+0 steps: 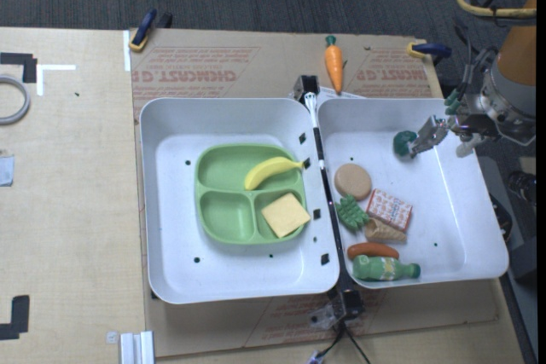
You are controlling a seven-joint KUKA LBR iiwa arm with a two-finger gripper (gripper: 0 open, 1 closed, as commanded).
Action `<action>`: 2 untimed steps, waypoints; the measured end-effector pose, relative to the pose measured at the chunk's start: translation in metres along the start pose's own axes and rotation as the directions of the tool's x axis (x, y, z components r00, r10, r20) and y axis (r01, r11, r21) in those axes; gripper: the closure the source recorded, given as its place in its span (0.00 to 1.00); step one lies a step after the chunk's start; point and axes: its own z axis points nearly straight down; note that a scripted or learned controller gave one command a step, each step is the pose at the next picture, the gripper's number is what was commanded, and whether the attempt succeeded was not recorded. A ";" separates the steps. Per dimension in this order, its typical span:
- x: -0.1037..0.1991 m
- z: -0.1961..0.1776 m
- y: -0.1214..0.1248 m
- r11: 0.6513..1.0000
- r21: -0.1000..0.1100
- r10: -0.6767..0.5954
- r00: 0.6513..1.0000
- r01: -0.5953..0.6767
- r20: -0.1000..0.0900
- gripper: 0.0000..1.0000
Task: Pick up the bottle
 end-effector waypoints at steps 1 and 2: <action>0.000 -0.009 0.000 1.000 -0.001 0.000 1.000 0.000 0.001 1.00; 0.082 -0.045 -0.066 0.989 0.002 0.151 0.989 -0.151 0.000 1.00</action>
